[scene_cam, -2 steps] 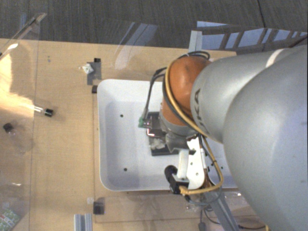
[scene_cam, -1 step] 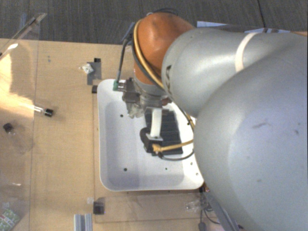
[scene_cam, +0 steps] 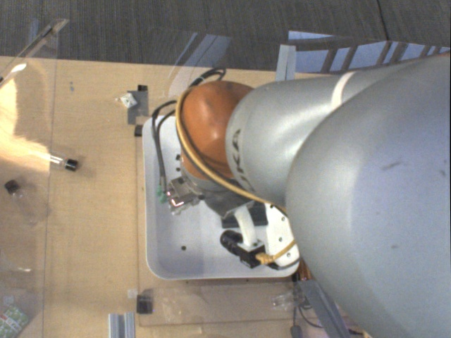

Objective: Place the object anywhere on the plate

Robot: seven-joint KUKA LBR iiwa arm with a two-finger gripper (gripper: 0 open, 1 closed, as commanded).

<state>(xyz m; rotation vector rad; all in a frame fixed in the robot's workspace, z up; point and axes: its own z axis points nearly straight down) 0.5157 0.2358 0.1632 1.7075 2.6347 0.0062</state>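
My grey arm with its orange band [scene_cam: 211, 129] reaches in from the right and covers most of the white bin [scene_cam: 158, 252]. The gripper [scene_cam: 177, 194] sits low over the bin's left part, under the wrist, and only a metal piece with green marks on it can be seen. The arm hides the bin floor beneath and to the right of it. A tiny dark speck [scene_cam: 183, 247] lies on the bare floor near the bin's front.
Wooden bench surrounds the bin. A small black-tipped clear piece [scene_cam: 65, 163] and a dark bit [scene_cam: 10, 186] lie on the bench at the left. Black brackets [scene_cam: 141, 103] [scene_cam: 144, 303] stand at the bin's corners.
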